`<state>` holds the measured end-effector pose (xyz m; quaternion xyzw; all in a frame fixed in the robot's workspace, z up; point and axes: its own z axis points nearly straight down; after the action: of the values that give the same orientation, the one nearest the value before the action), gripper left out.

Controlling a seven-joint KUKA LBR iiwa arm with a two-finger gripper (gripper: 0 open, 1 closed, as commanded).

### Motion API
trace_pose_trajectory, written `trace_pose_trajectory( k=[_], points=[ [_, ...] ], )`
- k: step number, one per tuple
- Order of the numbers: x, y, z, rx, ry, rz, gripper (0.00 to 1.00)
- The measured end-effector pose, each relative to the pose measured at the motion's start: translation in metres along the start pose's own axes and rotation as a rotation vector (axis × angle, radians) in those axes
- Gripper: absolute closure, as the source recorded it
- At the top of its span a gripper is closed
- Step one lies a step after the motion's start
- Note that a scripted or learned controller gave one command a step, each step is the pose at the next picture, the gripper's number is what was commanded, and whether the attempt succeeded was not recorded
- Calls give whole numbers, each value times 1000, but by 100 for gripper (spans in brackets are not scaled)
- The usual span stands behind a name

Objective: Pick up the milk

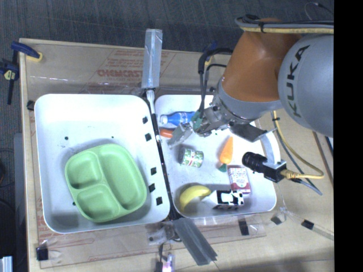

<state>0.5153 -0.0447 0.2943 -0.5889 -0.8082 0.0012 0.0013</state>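
The milk (229,199) is a small black-and-white carton lying at the front of the right bin (266,146), between a banana (193,195) and the bin's right wall. My gripper (190,129) hangs over the back left part of that bin, next to a blue bottle (177,118) and above a green can (192,157). It is well apart from the milk, which lies toward the front right of it. Nothing shows in its grasp.
A red-and-white carton (239,179) lies just behind the milk, and a carrot (226,150) behind that. A small orange thing (165,132) sits by the divider. The left bin (51,118) holds a green divided plate (105,181). The arm's bulk (266,67) overhangs the right bin's back.
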Motion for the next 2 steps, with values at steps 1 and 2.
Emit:
trace_pose_trajectory(
  k=[1,2],
  points=[
    [-51,65,-32,-2,-1,21,0],
    [-40,-6,95,2,1,-39,0]
  ],
)
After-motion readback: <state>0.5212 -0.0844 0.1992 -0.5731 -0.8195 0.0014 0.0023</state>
